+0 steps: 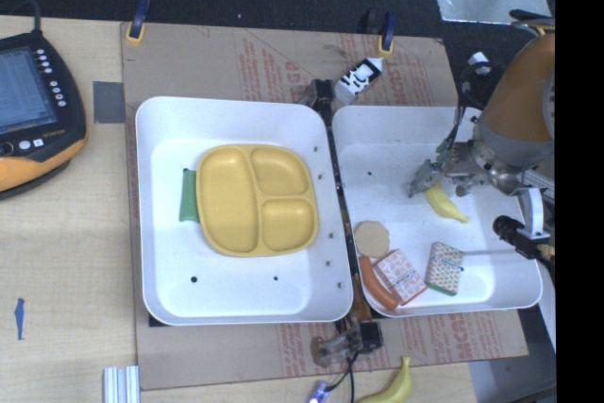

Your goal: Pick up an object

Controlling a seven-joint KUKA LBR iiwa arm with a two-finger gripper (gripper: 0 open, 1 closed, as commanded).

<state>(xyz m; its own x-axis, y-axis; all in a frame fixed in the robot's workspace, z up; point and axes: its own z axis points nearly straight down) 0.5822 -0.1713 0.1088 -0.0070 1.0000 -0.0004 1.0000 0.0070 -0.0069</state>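
A yellow three-compartment plastic tray (257, 199) is seen centred in the left shallow white bin (160, 203), with a green flat item (189, 195) tucked under its 9 o'clock edge. The grey arm with an orange band (524, 99) is seen at 3 o'clock of the right white bin (377, 132). Its gripper (436, 180) is positioned just above a small yellow toy banana (445, 204); whether it is apart or together cannot be told. A tan disc (371, 238), an orange sausage (373, 286), a patterned packet (399, 275) and a green speckled sponge (444, 268) are grouped at 6 o'clock.
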